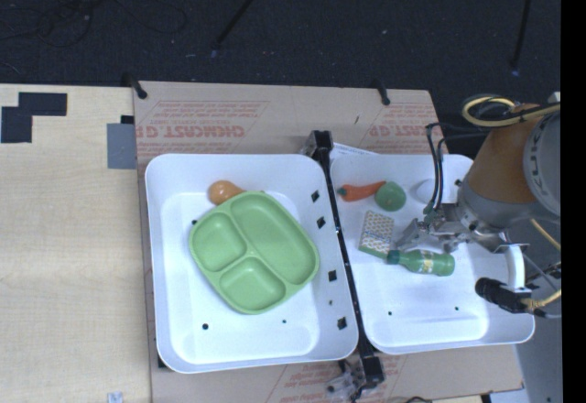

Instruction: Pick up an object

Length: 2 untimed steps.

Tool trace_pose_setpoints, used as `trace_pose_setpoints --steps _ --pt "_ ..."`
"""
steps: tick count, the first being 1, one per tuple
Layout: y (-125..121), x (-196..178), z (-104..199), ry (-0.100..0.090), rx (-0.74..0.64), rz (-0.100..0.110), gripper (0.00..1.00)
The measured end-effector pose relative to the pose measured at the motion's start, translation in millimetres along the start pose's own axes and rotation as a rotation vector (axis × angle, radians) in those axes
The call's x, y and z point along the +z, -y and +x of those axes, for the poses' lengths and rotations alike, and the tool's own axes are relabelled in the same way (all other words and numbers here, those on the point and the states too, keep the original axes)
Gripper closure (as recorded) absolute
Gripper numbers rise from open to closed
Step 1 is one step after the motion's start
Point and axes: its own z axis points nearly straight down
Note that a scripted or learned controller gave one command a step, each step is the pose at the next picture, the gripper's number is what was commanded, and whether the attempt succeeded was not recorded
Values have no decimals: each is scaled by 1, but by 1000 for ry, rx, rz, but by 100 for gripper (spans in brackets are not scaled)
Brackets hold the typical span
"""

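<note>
You have two white bins side by side on a sheet of cardboard [275,122], split by a black divider [337,245]; take that divider as your landmark.

In the left bin [174,300], on the side of the divider away from the arm, you have one green sectioned plate [254,251] with three compartments, lying flat with its near edge just beside the divider. One orange round object [222,191] sits touching the plate's far corner, farther from the divider than the plate's middle.

In the right bin [430,323], on the arm's side of the divider, you can count four things. One orange carrot-shaped piece [362,191] lies closest to the divider, at the back. One green ball [390,196] sits just beyond the carrot's tip. One small speckled card-like object [375,233] lies in front of those two, near the divider. One green bottle [423,262] lies on its side, its cap end touching the card's lower edge.

The gripper [439,229] sits over the bottle's far side, directly above it; you cannot tell whether it is spread or closed, and nothing is visibly held.
</note>
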Motion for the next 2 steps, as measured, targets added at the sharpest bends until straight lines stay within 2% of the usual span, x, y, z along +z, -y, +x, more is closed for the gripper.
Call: trace_pose_setpoints --steps 1,2 --pt "0 -10 -1 -1 3 1 100" --pt "-1 -55 -9 2 5 -5 100"
